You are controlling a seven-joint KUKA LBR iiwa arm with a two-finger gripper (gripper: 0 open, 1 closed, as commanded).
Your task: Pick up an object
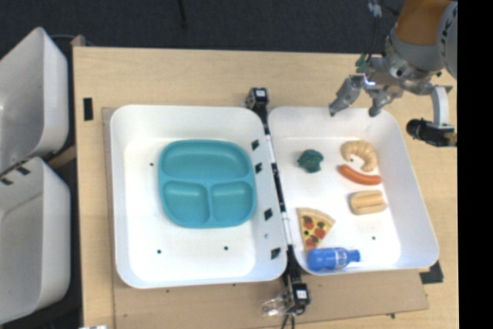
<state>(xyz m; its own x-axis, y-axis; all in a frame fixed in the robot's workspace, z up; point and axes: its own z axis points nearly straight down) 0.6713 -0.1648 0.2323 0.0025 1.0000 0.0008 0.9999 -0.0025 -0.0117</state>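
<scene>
Hand (357, 101) up over right bin's (412, 166) far edge, fingers spread, gripping nothing; croissant (362, 153), sausage (360, 176) below.

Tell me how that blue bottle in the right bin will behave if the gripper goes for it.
The blue bottle lies on its side near the right bin's front edge, so a nudge across its length would probably roll it. It looks like small, smooth plastic: likely light, perhaps slippery. The pizza slice just behind it may get bumped. The gripper looks open.

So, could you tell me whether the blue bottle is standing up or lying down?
Lying down: the bottle rests on its side in the right bin, cap pointing right, below the pizza slice.
</scene>
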